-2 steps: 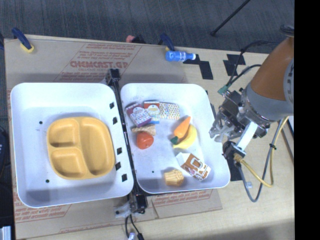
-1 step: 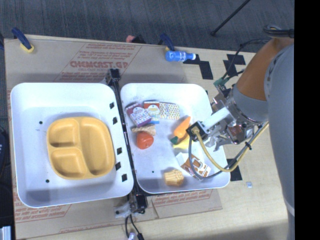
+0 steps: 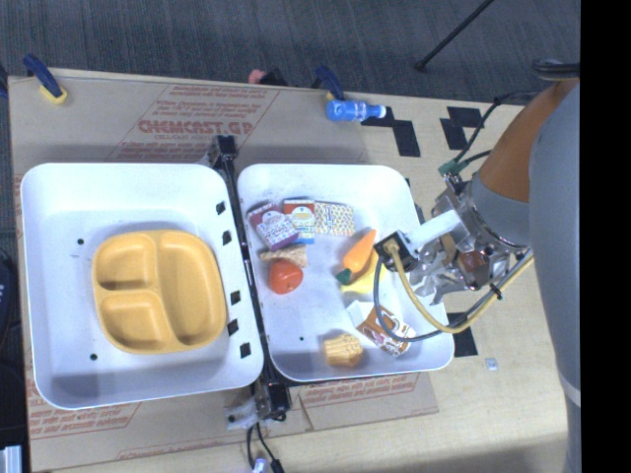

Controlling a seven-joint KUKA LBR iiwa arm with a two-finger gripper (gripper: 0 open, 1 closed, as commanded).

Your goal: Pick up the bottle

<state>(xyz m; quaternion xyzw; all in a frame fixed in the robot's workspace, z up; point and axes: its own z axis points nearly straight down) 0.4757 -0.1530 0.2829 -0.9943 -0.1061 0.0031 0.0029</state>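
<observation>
**Camera view: bottle outside the bins, gripper far off**

The bottle [image 3: 352,111] lies on the bench at twelve o'clock, beyond the right bin [image 3: 419,205]. The gripper [image 3: 434,264] hangs at three o'clock; its opening I cannot tell. Descending here risks snagging the carrot [image 3: 359,252].

Two white bins [image 3: 39,264] on a tan tabletop [image 3: 493,402] with red print; yellow sectioned tray [image 3: 158,289] in the left one; orange carrot [image 3: 359,251], red tomato [image 3: 286,277], red-and-white packets [image 3: 296,220] in the right; blue bottle [image 3: 347,111] beyond; grey arm [image 3: 557,264], orange band [image 3: 527,151]
</observation>
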